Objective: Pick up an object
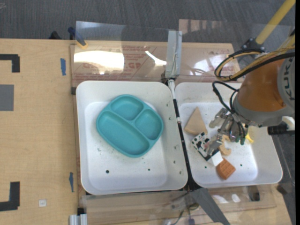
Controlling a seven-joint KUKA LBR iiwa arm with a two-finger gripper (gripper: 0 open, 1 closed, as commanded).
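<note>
A: Where are the things to be picked?

B: All in the right bin. A tan wedge-shaped piece lies near that bin's left wall. Below and a little right of it sits a small black-and-white object, tilted. An orange waffle-patterned block lies near the front of the bin, with a small white piece touching its upper left corner. A small pale rounded bit lies just above the orange block.

A: And the gripper?

B: The gripper hangs low over the middle of the right bin, just right of the black-and-white object and above the pale bit. Whether the fingers are apart or together, I cannot tell; the metal parts and cables blur into the clutter. I see nothing clearly held between them.

A: The arm?

B: The arm, with its orange band, comes in from the right over the bin's far right corner, black cables looping above it.

A: What else?

B: The left bin holds a teal divided plate, three compartments, lying flat near the middle. Both bins stand on the wooden bench, with a clear plastic sheet standing behind them
</note>
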